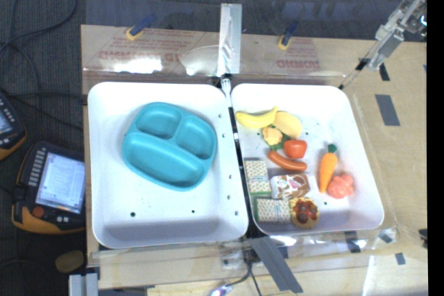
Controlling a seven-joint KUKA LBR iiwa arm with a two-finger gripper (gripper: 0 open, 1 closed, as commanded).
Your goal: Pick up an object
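Two white bins sit on the bench; my gripper (401, 24), grip state unreadable, hangs at two o'clock of the carrot (327, 170), which lies twelve-to-six.

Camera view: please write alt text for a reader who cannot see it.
Two shallow white bins sit side by side on a bench: the left bin holds a blue divided plate, the right bin holds toy food, including a banana, a carrot and a tomato. The robot's hand is above the right bin's far corner.
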